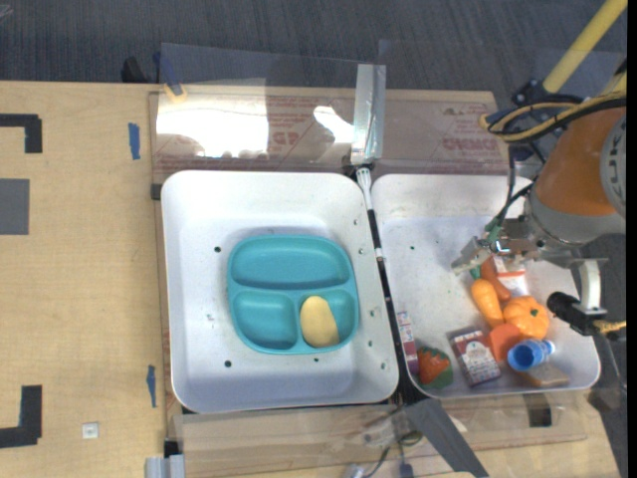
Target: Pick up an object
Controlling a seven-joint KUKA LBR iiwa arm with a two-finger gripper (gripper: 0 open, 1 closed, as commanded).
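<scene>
Reaching: the arm (582,182) comes in from 3 o'clock and hangs over the upper part of the right bin (418,217); grey body, orange band above the wrist
Gripper: the gripper (495,250) sits low over the bin, just above the pile; how far it is open I cannot tell, and nothing can be seen in its hold
Nearest candidate: a carrot (487,302) lies directly at 6 o'clock of the gripper, slanted, touching a small orange pumpkin (528,317) at its 4 o'clock; a red and white packet (510,280) lies just beside the carrot's top
Rest of pile: a blue cup (530,354) toward the bin's 5 o'clock corner; a dark red box (476,356) at 6 o'clock; a strawberry (434,365) near the bin's 7 o'clock corner
Left bin: the left bin (189,267) bears a teal divided tray (289,267); a yellow potato-shaped piece (318,322) rests in the tray's 5 o'clock compartment
Stage, as I judge it: approach, not yet a grasp; no object is lifted
Risk, crowding: carrot, pumpkin and packet lie touching; closing there could catch two things or push one aside
Risk, shape: the carrot is rounded and slanted; it may roll or squirt out if gripped off its middle
Risk, packet: thin and flat; a descent onto it would probably pinch nothing
Risk, wall: the pile sits near the bin's 3 o'clock wall; a nudged item could wedge against it
</scene>
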